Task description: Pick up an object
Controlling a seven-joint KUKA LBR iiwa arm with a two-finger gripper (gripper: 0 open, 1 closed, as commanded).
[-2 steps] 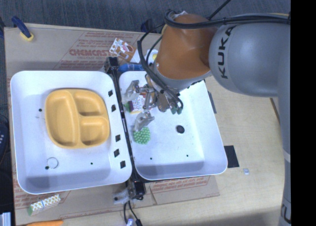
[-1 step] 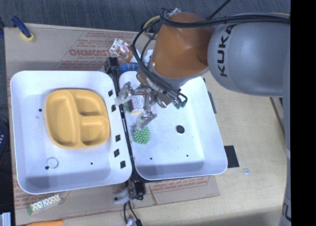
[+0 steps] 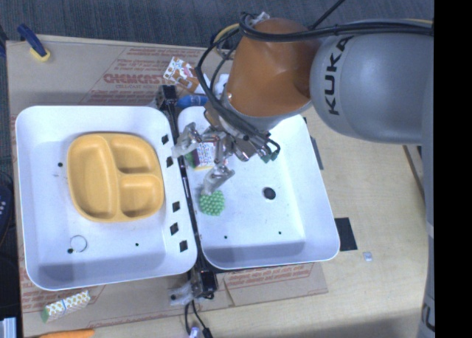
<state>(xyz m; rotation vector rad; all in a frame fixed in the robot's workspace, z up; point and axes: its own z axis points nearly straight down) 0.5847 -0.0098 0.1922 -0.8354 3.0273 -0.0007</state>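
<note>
My gripper (image 3: 214, 158) hangs over the left part of the right bin (image 3: 295, 211), below the orange wrist band. A small packet with a red and green label (image 3: 203, 153) lies right by its metal fingers (image 3: 219, 179); I cannot tell whether it is between them. A green knobbly ball (image 3: 212, 203) rests on the bin floor just below the fingertips, apart from them. A small dark disc (image 3: 269, 194) lies to the right of the ball. In the left bin (image 3: 44, 255) sits a yellow divided tray (image 3: 115, 176).
A small clear ring (image 3: 77, 243) lies in the left bin near its front. Outside the bins, a patterned wrapper (image 3: 177, 71) and a blue item (image 3: 193, 99) sit behind the divider, and a blue and yellow clip (image 3: 33, 43) is at the far left.
</note>
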